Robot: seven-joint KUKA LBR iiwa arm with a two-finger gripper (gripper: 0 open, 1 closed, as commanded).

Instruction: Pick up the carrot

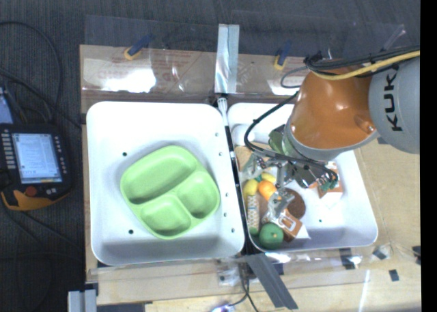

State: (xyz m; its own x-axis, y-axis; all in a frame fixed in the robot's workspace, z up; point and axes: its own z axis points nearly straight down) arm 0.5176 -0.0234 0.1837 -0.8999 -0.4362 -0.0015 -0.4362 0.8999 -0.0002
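Several small toy foods (271, 235) crowd left wall of right shallow white bin (355, 229); short orange carrot (267, 180) among them, two-finger gripper (276, 191) low over it, likely for grasp; open or closed, cannot tell.

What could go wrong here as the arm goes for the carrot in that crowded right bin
1. The toys lie packed together in the right bin, so the gripper may close on a neighbour such as the yellow piece or the green ball instead of the carrot.
2. The carrot is mostly hidden under the arm's orange band, so its exact lie is hard to judge and the grasp could slip.
3. Nearby pieces could be pushed against the bin wall.
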